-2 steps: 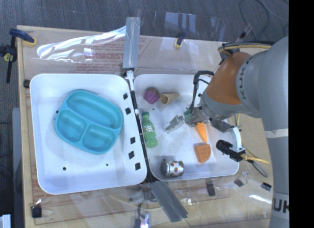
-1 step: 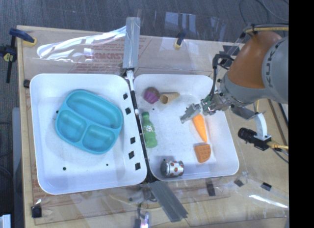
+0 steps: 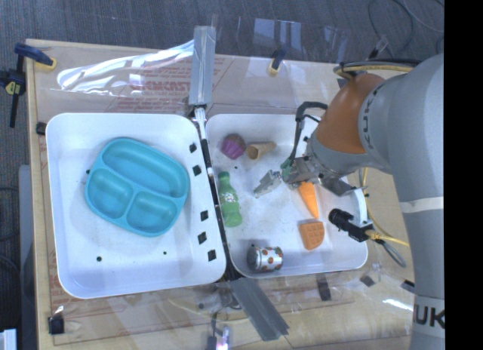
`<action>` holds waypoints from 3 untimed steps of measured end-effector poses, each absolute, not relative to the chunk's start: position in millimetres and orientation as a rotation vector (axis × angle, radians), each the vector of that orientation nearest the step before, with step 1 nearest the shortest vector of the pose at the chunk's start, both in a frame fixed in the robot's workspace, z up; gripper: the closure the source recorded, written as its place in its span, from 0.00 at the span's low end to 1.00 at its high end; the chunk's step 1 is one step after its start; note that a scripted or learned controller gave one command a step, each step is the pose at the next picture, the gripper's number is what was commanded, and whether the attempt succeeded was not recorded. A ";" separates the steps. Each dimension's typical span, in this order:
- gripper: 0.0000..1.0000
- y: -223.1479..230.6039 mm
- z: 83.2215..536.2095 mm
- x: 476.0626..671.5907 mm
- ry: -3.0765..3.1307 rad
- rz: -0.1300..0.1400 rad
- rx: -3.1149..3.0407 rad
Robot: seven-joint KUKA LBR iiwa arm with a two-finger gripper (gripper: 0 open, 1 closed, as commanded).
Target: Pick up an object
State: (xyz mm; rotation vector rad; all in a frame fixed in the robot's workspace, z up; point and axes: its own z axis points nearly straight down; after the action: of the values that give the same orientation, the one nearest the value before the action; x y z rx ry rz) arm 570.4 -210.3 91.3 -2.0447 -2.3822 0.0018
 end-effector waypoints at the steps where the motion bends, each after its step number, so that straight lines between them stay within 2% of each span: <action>1: 0.00 -210.3 207.5 596.5 -2.424 0.000 -1.998; 2: 0.00 -208.7 91.2 574.7 -2.367 0.002 -2.061; 3: 0.00 -210.6 201.1 577.6 -2.374 0.000 -2.058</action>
State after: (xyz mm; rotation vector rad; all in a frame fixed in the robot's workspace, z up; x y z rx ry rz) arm 577.6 -210.6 201.1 -2.0576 -2.3741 0.0000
